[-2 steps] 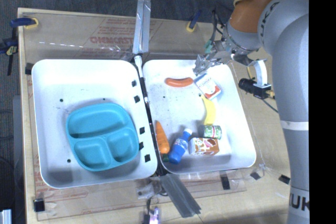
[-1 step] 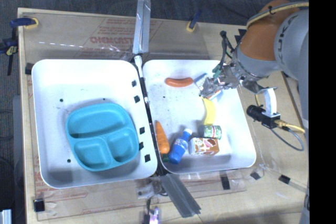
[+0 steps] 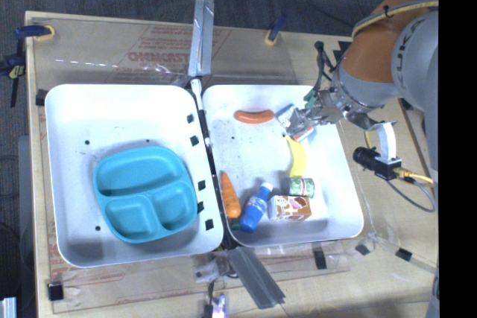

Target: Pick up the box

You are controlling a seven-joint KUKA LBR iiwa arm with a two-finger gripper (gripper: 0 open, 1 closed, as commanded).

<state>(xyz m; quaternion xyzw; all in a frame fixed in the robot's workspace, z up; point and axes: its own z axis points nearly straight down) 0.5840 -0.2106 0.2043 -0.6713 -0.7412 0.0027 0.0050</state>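
Observation:
The box (image 3: pixel 290 207) is a small brown and white carton lying near the front of the right bin (image 3: pixel 343 182). A green can (image 3: pixel 302 187) rests just behind it, and a blue bottle (image 3: pixel 255 208) lies at its left. My gripper (image 3: pixel 298 123) hangs over the back right part of the same bin, above the top end of a yellow banana (image 3: pixel 298 156). It is well behind the box and apart from it. Nothing shows in its grasp.
An orange carrot (image 3: pixel 229 195) lies by the right bin's left wall, and a sausage (image 3: pixel 254 116) lies near its back. The left bin (image 3: pixel 67 130) holds a blue divided tray (image 3: pixel 145 192). The arm (image 3: pixel 387 56) and its cables cross the bench's right side.

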